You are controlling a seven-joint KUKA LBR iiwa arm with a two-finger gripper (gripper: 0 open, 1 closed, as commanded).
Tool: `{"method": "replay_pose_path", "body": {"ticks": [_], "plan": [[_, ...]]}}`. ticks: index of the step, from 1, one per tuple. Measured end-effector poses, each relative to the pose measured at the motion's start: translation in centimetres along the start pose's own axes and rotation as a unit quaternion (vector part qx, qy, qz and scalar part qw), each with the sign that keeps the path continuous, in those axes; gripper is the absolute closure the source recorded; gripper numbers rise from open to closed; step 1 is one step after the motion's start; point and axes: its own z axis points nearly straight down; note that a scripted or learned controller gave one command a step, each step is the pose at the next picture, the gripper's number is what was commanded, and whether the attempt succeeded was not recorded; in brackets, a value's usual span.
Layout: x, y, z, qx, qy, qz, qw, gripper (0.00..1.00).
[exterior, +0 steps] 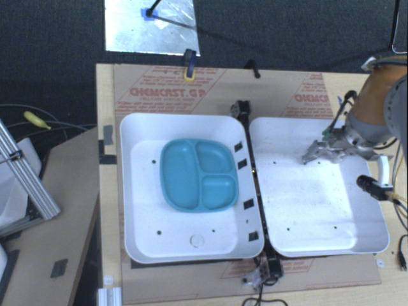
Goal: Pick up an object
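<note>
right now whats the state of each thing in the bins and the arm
blue plate: lying flat, right way up, in the left bin
small white disc: lying flat on the left bin floor, in front of the plate
gripper: low over the right bin, nothing seen in it

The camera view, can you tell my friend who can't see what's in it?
A grey robot arm reaches in from the right, its pincer low over the right white bin. The left white bin holds a blue divided plate and a small white disc near its front edge.
</note>
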Motion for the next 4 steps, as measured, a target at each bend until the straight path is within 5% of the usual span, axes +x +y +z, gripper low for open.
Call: {"method": "replay_pose_path", "body": {"ticks": [1, 2, 3, 4], "plan": [[0.1, 4.0, -0.7, -0.005, -0.001, -0.003, 1.0, 0.0], [0.0, -0.7, -0.6, -0.002, -0.001, 0.0, 1.0, 0.0], [0.1, 4.0, -0.7, -0.004, -0.001, -0.003, 1.0, 0.0], [0.0, -3.2, -0.5, -0.001, 0.0, 0.0, 1.0, 0.0]]}}
